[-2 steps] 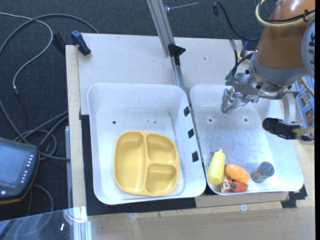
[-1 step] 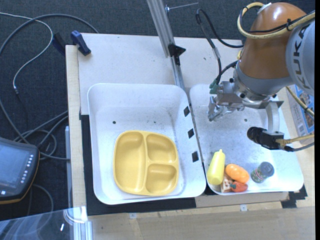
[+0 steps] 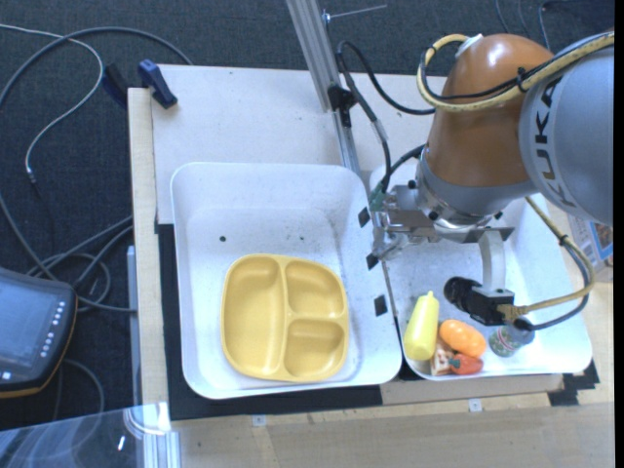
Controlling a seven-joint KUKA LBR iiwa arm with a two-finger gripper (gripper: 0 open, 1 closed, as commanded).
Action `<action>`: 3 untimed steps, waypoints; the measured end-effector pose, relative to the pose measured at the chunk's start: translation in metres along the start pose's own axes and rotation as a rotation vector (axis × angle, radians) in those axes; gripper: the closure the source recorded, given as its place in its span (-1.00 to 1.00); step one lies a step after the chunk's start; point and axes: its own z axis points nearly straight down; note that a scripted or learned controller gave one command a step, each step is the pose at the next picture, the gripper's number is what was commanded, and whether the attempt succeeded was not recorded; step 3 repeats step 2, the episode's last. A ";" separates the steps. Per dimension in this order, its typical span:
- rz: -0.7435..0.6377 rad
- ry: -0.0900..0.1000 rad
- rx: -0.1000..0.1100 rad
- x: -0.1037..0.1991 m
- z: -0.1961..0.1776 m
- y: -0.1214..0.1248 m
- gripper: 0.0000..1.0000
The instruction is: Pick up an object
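The right bin (image 3: 546, 252) holds a yellow bottle-shaped thing (image 3: 422, 326) near its front left corner. Beside it lie an orange rounded thing (image 3: 462, 337) and a small red and white piece (image 3: 450, 362). My gripper (image 3: 392, 230) hangs under the big orange and grey wrist, over the left edge of the right bin. It sits behind the yellow thing and apart from it. The wrist hides most of the gripper, and nothing shows in its grasp.
A yellow divided plate (image 3: 286, 316) lies in the left bin (image 3: 195, 203). A small round greyish thing (image 3: 505, 341) sits right of the orange one. A metal post (image 3: 310, 27) rises behind the bins. Cables run along the floor on the left.
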 end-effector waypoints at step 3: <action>0.006 -0.001 -0.003 0.042 0.014 -0.026 -1.00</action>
